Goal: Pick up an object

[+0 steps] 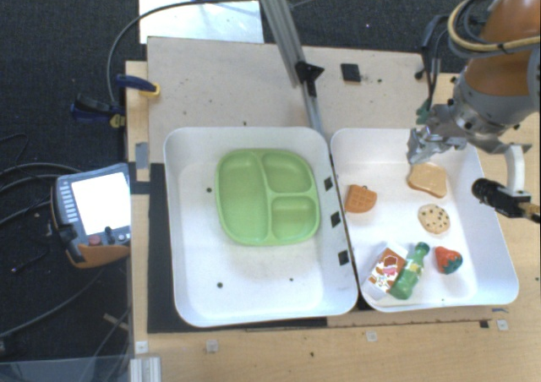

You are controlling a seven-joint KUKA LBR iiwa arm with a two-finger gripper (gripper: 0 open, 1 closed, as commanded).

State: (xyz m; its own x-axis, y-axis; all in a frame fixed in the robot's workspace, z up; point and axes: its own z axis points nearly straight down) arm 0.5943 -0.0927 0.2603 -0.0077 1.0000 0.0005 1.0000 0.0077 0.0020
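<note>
My gripper (420, 152) hangs over the far part of the right bin (494, 283), just above a tan slice of toast (428, 179). Nothing shows between its tips. In the same bin lie an orange waffle (360, 199), a chocolate-chip cookie (434, 219), a strawberry (448, 261), a green bottle (409, 272) and a small printed carton (385, 271).
The left bin (194, 287) holds a green divided plate (267, 197). A slanted metal pole (283, 25) crosses the bench behind the bins. A handheld pendant (95, 213) lies off the bench at the left.
</note>
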